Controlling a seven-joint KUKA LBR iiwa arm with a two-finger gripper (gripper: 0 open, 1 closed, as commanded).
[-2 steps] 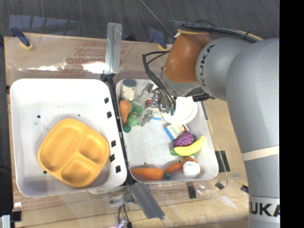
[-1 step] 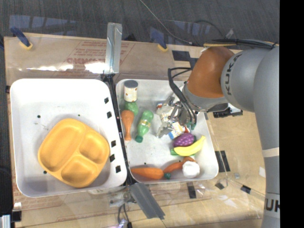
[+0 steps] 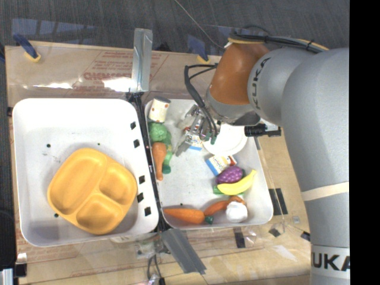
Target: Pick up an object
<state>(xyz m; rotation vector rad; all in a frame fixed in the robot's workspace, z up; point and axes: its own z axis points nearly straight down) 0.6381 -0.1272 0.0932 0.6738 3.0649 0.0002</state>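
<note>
My gripper [image 3: 191,134] hangs low over the upper middle of the right bin [image 3: 196,186], under the orange band of the arm [image 3: 237,76]. Just left of it lie a green broccoli [image 3: 158,132] and a small carrot [image 3: 159,159]. A white plate [image 3: 233,141] sits partly under the wrist on its right. Below the gripper are a blue and white box [image 3: 217,162], purple grapes [image 3: 230,174] and a yellow banana [image 3: 236,185]. Nothing can be seen held in the gripper.
The left bin [image 3: 35,123] holds a yellow divided tray [image 3: 92,189]. Along the right bin's front wall lie a large carrot [image 3: 184,216], a smaller carrot [image 3: 217,206] and a white item [image 3: 236,211]. A cream item [image 3: 157,108] rests at the back left corner.
</note>
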